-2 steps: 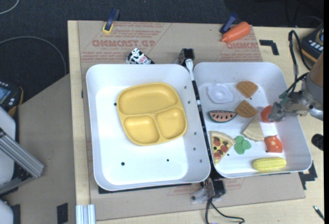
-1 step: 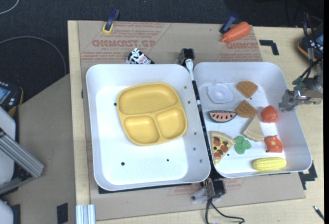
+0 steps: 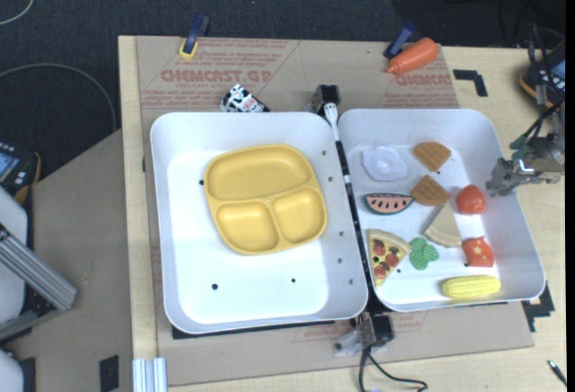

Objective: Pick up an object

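Just left of gripper (image 3: 505, 176), tomato (image 3: 470, 200)

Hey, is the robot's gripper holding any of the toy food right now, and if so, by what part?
Nothing is held. The gripper sits at the right rim of the right bin, with no toy between its jaws. The nearest piece, a tomato, lies apart from it.

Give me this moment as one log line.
phase: approach | gripper: over right bin's right rim, nothing held | nearest: tomato | left bin: yellow tray
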Motion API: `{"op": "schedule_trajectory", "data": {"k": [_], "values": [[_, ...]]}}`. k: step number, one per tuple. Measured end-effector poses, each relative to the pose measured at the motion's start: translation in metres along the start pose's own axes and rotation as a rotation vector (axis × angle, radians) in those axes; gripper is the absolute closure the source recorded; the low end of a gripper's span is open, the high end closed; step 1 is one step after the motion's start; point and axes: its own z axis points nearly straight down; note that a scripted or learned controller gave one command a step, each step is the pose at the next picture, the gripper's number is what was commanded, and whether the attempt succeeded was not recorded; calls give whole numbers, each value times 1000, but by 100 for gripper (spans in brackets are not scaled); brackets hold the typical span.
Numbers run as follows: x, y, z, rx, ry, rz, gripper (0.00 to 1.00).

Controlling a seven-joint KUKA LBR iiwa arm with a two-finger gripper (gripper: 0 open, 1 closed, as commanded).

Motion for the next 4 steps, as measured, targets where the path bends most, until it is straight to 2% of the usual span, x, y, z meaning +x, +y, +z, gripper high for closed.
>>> {"op": "schedule_trajectory", "data": {"k": [1, 2, 3, 4], "values": [[60, 9, -8, 1, 4, -7, 100], [110, 16, 4, 6, 4, -5, 100], [172, 25, -2, 1, 3, -6, 100], [218, 21, -3, 4, 3, -4, 100]]}}
